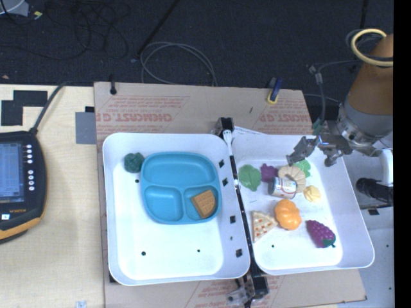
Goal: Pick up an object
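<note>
The right bin [359,236] holds a heap of toy foods: a green leafy piece [250,176], a small purple piece [268,171], a white can on its side [286,186], an orange fruit [288,213], a triangular pizza slice [262,224], purple grapes [320,232] and a small yellow piece [312,193]. My gripper [316,154] hangs open above the bin's far edge, just behind the can and a pale green piece [303,167]. Nothing sits between its fingers.
The left bin [122,236] carries a blue divided plate [173,188] with a brown waffle piece [204,203] in one compartment, and a dark green ball [133,162] beside it. A pendant [16,178] lies at the far left. A clamp strip [232,191] runs between the bins.
</note>
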### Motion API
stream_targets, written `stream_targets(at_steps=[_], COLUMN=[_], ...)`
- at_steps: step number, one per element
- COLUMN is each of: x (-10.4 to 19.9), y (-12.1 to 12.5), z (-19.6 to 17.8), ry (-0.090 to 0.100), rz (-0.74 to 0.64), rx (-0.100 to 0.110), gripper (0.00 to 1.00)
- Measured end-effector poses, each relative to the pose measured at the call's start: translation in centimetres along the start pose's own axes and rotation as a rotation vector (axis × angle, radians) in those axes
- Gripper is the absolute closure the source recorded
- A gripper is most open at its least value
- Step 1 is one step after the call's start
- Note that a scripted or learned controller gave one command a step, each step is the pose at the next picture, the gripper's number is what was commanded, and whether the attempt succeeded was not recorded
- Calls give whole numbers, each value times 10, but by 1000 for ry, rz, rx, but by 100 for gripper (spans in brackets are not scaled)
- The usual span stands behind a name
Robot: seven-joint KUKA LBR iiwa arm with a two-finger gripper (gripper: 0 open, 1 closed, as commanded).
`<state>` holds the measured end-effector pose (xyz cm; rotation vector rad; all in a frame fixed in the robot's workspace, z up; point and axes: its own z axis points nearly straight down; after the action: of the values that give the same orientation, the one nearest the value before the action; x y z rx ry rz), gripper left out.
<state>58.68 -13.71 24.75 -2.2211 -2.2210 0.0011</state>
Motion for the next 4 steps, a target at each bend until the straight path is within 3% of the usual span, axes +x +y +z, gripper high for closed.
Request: stream_targets(at_steps=[1, 2, 3, 4], x=[9, 6, 6, -7], y=[-39, -37, -37, -100], z=[168, 150, 150, 161], ry=[2, 2, 2, 2], rz=[0, 7, 7, 2], rx=[8, 3, 3, 5], gripper=[0, 100, 0, 0])
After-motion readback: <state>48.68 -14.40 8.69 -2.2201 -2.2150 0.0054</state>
